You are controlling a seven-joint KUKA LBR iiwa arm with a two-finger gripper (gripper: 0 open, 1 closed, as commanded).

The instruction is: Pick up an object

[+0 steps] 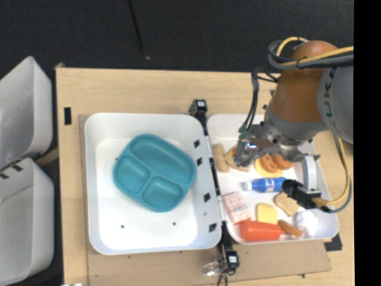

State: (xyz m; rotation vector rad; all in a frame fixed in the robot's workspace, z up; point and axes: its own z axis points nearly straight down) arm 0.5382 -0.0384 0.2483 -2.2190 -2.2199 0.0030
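My gripper (244,152) hangs low over the far part of the right bin (229,123), at the end of the grey and orange arm that reaches in from the right. Right beneath it lie a tan, cookie-like piece (241,162) and a beige peanut-shaped item (220,157). An orange pretzel (275,162) lies just to its right. Nearer the front are a blue bottle (268,185), a yellow cheese wedge (267,213), a slice of toast (286,204), a red-orange carrot (259,231) and a pink and white packet (234,205).
The left bin (95,219) holds a teal divided plate (155,171). A black clip (197,107) sits at the far end of the ridge between the bins. Cables loop off the arm at the right. A white crumpled item (308,220) lies in the right bin's near corner.
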